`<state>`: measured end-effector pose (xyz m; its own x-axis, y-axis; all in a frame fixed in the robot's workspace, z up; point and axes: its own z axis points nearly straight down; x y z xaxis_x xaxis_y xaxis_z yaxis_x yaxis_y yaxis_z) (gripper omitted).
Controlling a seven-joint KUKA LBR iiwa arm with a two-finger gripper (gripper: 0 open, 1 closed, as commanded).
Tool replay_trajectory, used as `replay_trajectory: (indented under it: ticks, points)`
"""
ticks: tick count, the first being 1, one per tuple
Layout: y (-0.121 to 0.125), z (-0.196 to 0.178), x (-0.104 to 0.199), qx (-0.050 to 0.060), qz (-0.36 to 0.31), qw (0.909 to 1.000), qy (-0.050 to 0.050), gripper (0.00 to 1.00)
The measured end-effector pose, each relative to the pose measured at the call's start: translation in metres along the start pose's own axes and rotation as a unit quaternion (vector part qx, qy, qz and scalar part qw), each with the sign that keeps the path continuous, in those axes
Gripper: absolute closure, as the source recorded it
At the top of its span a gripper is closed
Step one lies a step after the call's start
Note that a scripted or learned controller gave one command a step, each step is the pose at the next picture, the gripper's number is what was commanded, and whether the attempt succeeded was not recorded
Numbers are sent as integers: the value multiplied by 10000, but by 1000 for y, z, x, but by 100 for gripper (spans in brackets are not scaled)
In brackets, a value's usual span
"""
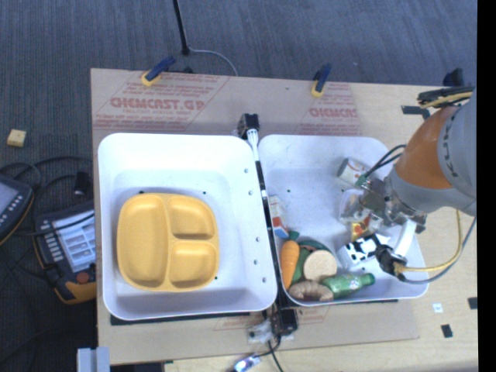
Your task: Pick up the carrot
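Note:
The carrot [289,260] is orange with a green top and lies near the front left corner of the right bin [310,157], close to the wall between the two bins. My gripper [358,210] hangs low over the right side of that bin, about a hand's width to the right of the carrot and a little farther back. It stands above a small cluster of items and is apart from the carrot. The grey arm with its orange band [428,155] reaches in from the right.
Beside the carrot lie a tan round disc [319,265], a brownish lump [308,290], a green bottle-like item [349,284] and a black-and-white toy [363,252]. A small silvery item [353,167] sits farther back. The left bin [155,149] holds a yellow divided plate [167,240].

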<state>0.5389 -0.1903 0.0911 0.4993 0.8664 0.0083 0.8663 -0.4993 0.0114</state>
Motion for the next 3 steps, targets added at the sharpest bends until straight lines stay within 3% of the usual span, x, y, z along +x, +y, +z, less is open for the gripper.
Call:
replay_trajectory:
  ticks: [1,2,3]
  points:
    - [-51,-93,84,65,-173,9998,-40,100]
    - [-110,-92,179,76,-202,9998,-48,100]
    - [-187,-93,214,72,1580,9874,-65,100]
